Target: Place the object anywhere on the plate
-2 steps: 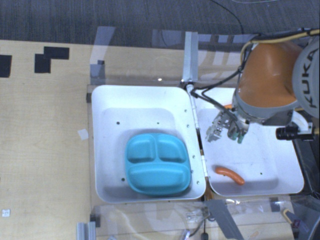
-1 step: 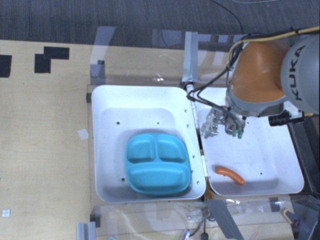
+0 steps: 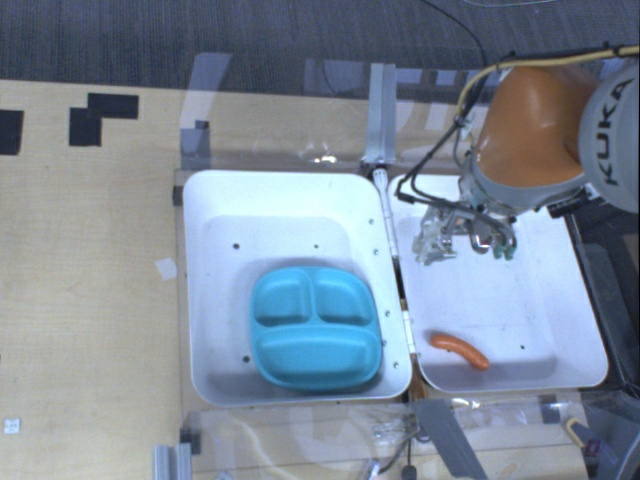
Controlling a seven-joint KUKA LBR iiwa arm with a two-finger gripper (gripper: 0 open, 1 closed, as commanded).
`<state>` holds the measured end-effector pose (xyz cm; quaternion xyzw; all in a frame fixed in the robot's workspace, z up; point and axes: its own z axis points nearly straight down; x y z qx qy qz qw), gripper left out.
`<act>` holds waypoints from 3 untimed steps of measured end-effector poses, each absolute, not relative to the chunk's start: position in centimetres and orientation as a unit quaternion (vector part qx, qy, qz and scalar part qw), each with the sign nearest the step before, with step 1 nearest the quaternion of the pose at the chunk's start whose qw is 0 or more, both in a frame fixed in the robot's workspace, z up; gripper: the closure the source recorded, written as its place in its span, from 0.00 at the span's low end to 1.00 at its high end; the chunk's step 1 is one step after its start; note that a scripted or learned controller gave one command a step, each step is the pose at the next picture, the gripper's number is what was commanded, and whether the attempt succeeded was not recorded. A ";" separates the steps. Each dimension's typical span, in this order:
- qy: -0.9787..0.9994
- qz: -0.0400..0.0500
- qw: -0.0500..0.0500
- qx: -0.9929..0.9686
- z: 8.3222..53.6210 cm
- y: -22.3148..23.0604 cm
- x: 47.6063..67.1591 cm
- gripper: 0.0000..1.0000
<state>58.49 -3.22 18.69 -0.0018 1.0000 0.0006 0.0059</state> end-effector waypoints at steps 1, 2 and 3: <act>0.996 0.000 0.006 -0.094 18.7 -4.5 65.6 1.00; 0.994 0.001 0.007 -0.112 18.8 -2.0 66.0 1.00; 0.983 0.000 0.005 -0.184 18.7 -1.5 55.8 1.00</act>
